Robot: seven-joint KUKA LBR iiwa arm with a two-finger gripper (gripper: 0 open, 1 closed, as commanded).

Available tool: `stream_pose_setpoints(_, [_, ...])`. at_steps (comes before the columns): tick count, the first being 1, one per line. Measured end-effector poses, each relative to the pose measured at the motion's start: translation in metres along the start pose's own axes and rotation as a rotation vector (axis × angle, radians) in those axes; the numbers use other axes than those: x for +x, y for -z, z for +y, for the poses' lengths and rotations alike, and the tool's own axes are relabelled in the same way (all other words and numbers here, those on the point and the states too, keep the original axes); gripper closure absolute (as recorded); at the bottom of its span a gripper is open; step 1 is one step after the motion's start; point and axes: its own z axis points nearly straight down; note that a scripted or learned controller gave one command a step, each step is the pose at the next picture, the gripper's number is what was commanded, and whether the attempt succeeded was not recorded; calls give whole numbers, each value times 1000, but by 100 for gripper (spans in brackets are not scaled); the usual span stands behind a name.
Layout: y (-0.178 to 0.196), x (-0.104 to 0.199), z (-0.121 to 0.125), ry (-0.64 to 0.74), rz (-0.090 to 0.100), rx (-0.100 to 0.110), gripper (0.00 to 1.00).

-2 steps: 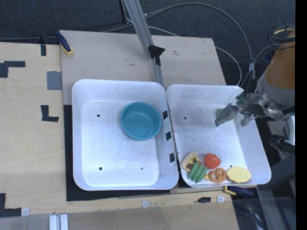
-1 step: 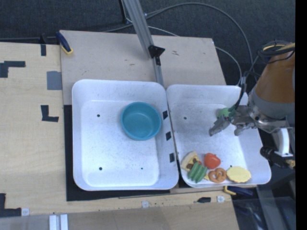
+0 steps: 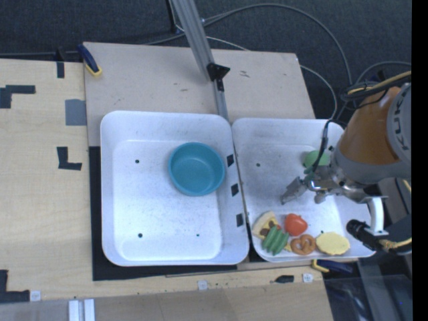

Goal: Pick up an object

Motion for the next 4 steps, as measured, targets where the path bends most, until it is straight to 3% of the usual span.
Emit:
stream_pose_setpoints(1, [-52, 0, -1, 0, -1, -3, 0])
stream_pose_setpoints(2, [-41, 1, 0, 1, -1, -5, 100])
stream_pose_setpoints(4, [65, -1, 2, 1, -2, -11, 100])
